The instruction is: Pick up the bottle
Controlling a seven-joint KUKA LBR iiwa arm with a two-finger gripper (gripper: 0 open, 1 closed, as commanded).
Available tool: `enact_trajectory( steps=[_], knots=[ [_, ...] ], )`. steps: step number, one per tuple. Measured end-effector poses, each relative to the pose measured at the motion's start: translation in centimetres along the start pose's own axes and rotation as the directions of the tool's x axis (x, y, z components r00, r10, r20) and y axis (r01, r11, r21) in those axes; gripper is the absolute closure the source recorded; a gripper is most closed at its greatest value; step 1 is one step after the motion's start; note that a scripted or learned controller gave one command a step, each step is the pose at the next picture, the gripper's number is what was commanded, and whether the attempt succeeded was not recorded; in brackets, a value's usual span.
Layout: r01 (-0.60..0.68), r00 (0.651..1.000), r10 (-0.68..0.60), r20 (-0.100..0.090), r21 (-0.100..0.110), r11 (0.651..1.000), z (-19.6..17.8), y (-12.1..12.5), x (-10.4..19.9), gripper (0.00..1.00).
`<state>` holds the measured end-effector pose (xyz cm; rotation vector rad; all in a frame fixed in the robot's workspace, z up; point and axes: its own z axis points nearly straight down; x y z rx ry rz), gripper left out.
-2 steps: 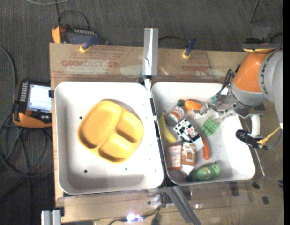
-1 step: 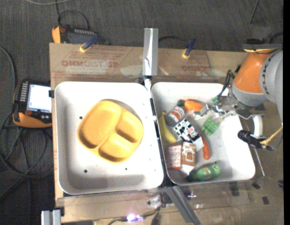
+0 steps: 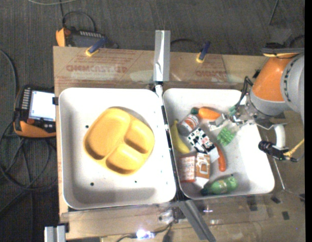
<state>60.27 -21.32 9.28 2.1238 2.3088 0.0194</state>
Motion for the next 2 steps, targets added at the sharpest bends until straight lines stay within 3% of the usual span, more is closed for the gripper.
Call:
enact_trajectory(
  steps=[1,2],
  knots=[
    [0.015,1.0,-0.015,0.003,-0.007,1.0,0.01,-0.4,0.07,0.0],
    [0.015,1.0,-0.015,0.009,-0.005,1.0,-0.81,-0.51,-0.09,1.0]
  ],
)
